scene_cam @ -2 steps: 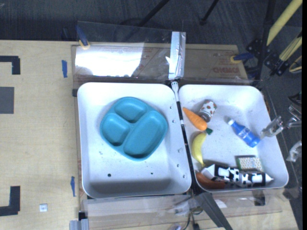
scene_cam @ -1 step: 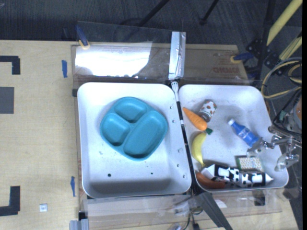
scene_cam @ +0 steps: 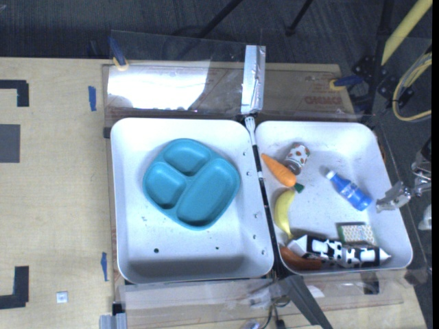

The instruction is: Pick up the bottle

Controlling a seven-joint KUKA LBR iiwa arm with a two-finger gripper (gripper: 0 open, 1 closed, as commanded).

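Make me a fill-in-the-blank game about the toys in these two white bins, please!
1. The divided plate in the left bin is colored ____.
2. The blue bottle lies in the ____ bin.
3. Just below the orange carrot lies a yellow ____.
4. The gripper is at the right bin's ____ edge.

Missing words: blue; right; banana; right

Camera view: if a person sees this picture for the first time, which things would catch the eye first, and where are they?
The big blue divided plate draws the eye first; it lies alone in the left bin. Next comes the cluster in the right bin: a blue bottle lying tilted near the right side, a carrot and a banana along the left wall. The end effector sits at the bin's right rim, near the bottle.
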